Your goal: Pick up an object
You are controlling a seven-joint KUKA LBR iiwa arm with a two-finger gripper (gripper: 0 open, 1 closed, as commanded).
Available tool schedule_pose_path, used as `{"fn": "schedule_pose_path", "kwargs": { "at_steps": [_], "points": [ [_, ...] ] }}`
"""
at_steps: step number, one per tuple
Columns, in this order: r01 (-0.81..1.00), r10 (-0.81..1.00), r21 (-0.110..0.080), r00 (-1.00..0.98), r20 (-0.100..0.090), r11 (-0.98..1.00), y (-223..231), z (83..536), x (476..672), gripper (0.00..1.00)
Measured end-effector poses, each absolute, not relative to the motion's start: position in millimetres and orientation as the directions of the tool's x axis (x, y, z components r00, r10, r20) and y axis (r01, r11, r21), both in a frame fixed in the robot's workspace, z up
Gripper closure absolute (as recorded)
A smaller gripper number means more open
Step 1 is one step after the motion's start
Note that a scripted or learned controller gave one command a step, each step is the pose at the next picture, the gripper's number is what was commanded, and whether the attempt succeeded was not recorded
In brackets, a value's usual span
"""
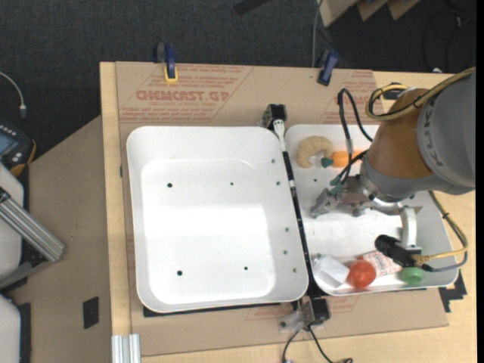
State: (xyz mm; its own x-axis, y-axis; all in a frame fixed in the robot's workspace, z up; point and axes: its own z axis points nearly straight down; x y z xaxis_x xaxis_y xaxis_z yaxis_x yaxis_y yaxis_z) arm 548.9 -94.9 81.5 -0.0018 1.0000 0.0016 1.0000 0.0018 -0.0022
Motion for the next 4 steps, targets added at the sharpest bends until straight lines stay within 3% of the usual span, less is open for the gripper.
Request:
{"fn": "schedule_pose_path", "kwargs": {
  "at_steps": [1, 2, 3, 4],
  "points": [
    [1.000, 1.000, 0.005, -0.002, -0.002, 0.002, -93.1, 84.8, 584.5, 0.00],
    [1.000, 1.000, -0.008, 0.007, 0.001, -0.007, -121.0, 84.0, 485.4, 0.00],
    [1.000, 1.000, 0.007, -0.005, -0.001, 0.005, -97.9, 85.2, 570.3, 0.00],
    [1.000, 1.000, -0.003, 0.007, 0.001, -0.007, -174.5, 84.7, 475.2, 0.00]
  ]
}}
